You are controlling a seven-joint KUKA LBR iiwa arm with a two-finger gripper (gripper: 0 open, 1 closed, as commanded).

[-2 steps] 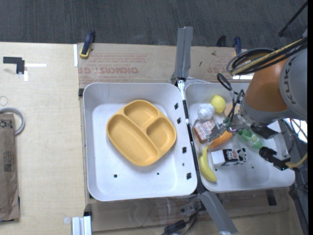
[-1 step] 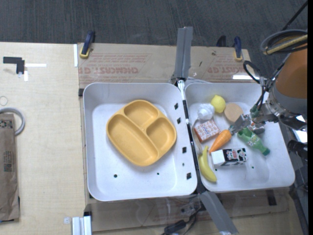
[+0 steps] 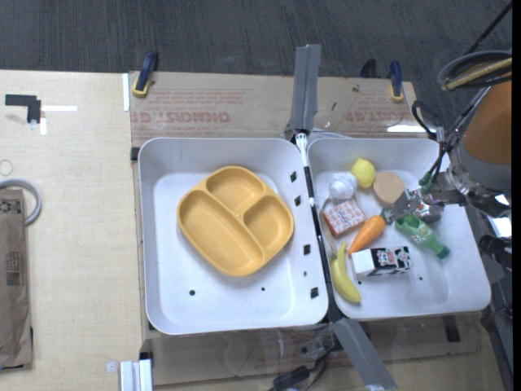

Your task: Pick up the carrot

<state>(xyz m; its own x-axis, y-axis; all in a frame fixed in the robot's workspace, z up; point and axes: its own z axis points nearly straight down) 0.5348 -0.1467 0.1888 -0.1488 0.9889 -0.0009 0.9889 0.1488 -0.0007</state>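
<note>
The orange carrot [image 3: 367,231] lies at a slant in the middle of the right bin [image 3: 464,287], its thick end pointing up and right. My gripper [image 3: 415,205] hangs low over the bin just right of the carrot's thick end, above a green bottle [image 3: 423,235]. From this view nothing can be seen held in it.
Around the carrot lie a banana [image 3: 343,278], a black-and-white milk carton [image 3: 381,261], a red snack packet [image 3: 343,216], a white lump [image 3: 342,187], a lemon [image 3: 363,172] and a tan disc [image 3: 388,188]. The left bin [image 3: 163,292] holds a yellow divided plate [image 3: 235,220].
</note>
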